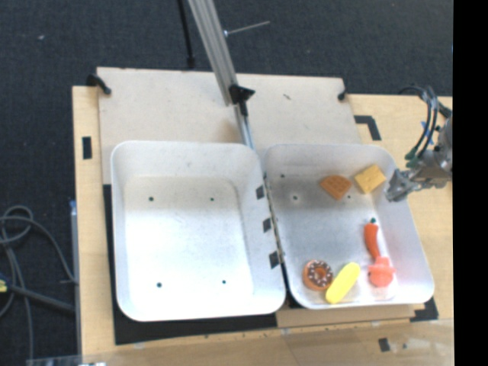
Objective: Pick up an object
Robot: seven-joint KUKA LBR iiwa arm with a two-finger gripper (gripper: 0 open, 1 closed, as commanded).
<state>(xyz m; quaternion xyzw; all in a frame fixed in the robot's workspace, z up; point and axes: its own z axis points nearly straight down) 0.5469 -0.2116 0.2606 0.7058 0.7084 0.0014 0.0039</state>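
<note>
The right bin (293,277) holds several small items. An orange-brown cracker (335,186) and a tan square cracker (370,178) lie near its far side. A red-orange tool-like toy (376,255) lies along the right side. A brown sprinkled doughnut (317,274) and a yellow banana-shaped piece (343,282) sit at the near edge. My gripper (398,187) hangs at the bin's far right rim, just right of the tan cracker, with nothing visible between its fingers.
The left bin (130,204) stands beside the right one, sharing a middle wall. A slanted metal pole (213,40) rises behind the bins. Cables (428,120) trail by the arm at the right edge.
</note>
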